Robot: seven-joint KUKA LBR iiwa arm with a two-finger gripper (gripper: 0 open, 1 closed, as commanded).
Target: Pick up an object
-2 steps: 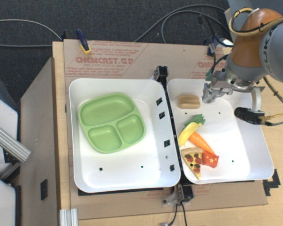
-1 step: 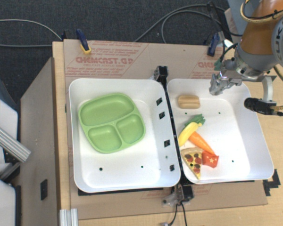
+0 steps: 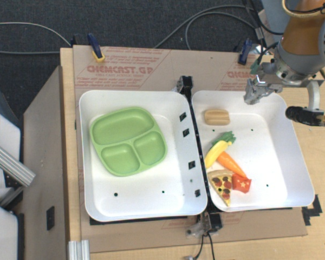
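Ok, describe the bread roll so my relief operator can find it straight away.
Look in the right bin, the one holding the toy food. The bread roll lies alone near its far left corner, apart from the corn, carrot and pizza slice; it is the plain tan, rounded block.

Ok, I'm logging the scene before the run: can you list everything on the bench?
left bin: one, white, left half of bench
right bin: one, white, right half
divided plate: one, green, in left bin
bread roll: one, tan, right bin, far side
corn: one, yellow, right bin
carrot: one, orange, beside corn
pizza slice: one, near corner
red piece: one, beside pizza slice
clamps: two, blue, far edge
arm: one, grey and orange, upper right
gripper: one, grey, over right bin's far rim
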